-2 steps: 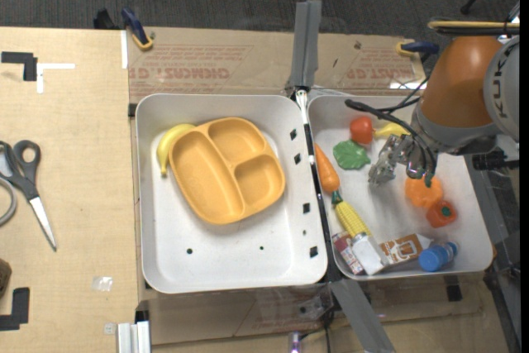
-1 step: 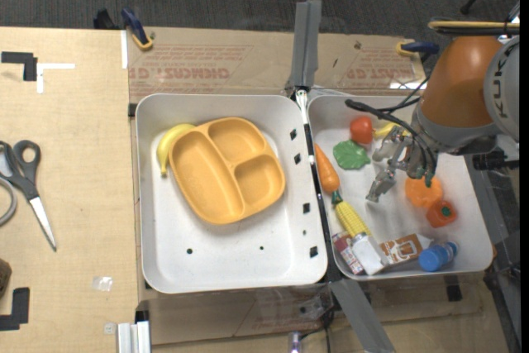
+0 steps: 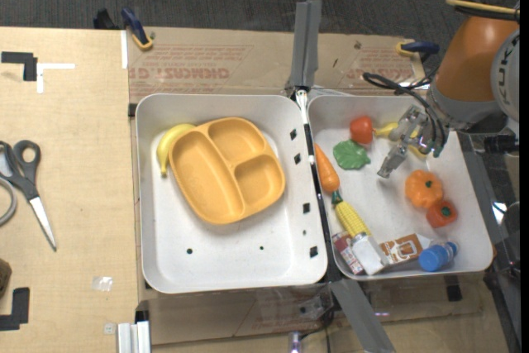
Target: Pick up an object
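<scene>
From the overhead camera you see two shallow white bins side by side on the bench. The left bin [image 3: 157, 260] holds a yellow-orange plastic plate with three compartments [image 3: 225, 169], lying toward its far half, and a yellow toy banana [image 3: 168, 143] tucked against the plate's far-left rim.

The right bin [image 3: 478, 260] carries the clutter. Along its left wall lie an orange toy carrot [image 3: 326, 167] and, nearer you, a yellow toy corn cob [image 3: 351, 218]. In the far part sit a red toy tomato [image 3: 361, 129] and a green leafy toy [image 3: 352, 155], touching or nearly so. An orange toy pumpkin [image 3: 423, 188] and a red toy fruit [image 3: 441, 213] sit toward the right wall. Small cartons [image 3: 388, 250] and a blue-capped bottle [image 3: 436, 257] line the near edge.

The gripper [image 3: 405, 146] hangs over the far middle of the right bin, between tomato and pumpkin, its fingers slightly parted with nothing between them.
</scene>
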### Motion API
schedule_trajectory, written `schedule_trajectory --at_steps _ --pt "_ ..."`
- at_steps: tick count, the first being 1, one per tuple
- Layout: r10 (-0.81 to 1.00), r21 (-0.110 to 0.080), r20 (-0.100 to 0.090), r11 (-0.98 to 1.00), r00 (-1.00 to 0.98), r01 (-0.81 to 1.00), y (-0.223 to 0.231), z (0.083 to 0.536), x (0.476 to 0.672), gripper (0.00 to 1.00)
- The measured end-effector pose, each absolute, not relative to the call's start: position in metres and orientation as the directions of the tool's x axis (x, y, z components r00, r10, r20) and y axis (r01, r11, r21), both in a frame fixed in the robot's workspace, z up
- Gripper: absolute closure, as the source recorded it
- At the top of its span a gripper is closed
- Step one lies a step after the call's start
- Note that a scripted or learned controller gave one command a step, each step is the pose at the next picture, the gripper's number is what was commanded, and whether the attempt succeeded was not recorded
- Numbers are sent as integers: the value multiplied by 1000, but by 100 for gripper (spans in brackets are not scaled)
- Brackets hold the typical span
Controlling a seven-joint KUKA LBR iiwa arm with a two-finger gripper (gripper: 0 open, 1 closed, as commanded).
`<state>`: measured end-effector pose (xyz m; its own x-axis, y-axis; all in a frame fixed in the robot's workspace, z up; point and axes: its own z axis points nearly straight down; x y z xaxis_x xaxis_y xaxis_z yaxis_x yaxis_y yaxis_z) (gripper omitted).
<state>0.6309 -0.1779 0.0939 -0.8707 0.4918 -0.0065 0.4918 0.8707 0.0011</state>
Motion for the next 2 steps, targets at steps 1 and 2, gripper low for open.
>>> schedule_trajectory --at_steps 1,2 --pt "609 2 -5 793 -793 609 -132 93 649 0" --pt "633 0 -2 774 -774 633 -125 92 632 0"
